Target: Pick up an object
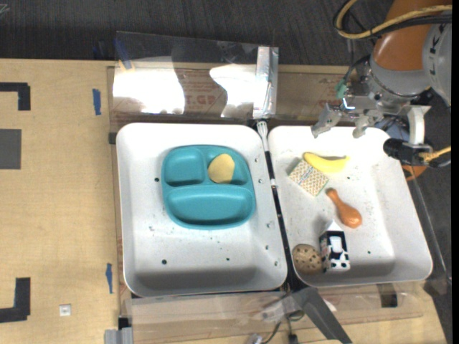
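My gripper (341, 125) hangs over the back edge of the right bin (401, 213), its two fingers spread open with nothing between them. Just in front of it, inside the right bin, lies a yellow banana (326, 163) beside a patterned square block (309, 178). An orange drumstick-shaped toy (344, 208) lies further forward. A black and white cow toy (335, 250) and a brown cookie (308, 257) sit at the bin's front left.
The left bin (136, 213) holds a teal divided plate (208, 199) with a yellow lemon-like item (221, 168) in its back right compartment. A clear plastic sheet (193, 84) stands behind the left bin. Yellow cables loop around the arm at top right.
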